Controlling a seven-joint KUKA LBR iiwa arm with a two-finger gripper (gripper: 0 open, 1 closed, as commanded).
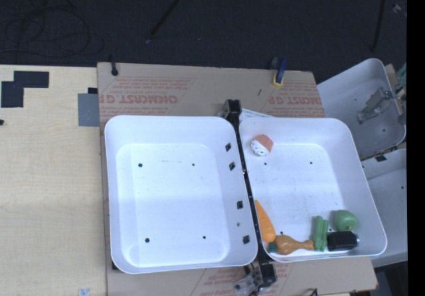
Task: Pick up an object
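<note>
Carrot (264, 220) lies tight against right bin (352, 148)'s left wall, so fingers may clip the wall. Black block (342, 241), green pieces (344, 220) crowd the corner. Tool state: cannot tell.

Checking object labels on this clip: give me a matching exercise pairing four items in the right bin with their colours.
Items:
1. carrot
2. block
3. round piece
4. gourd-shaped piece

Colours:
A. black
B. green
C. orange
D. yellow-orange

Pairs: 1-C, 2-A, 3-B, 4-D
</note>
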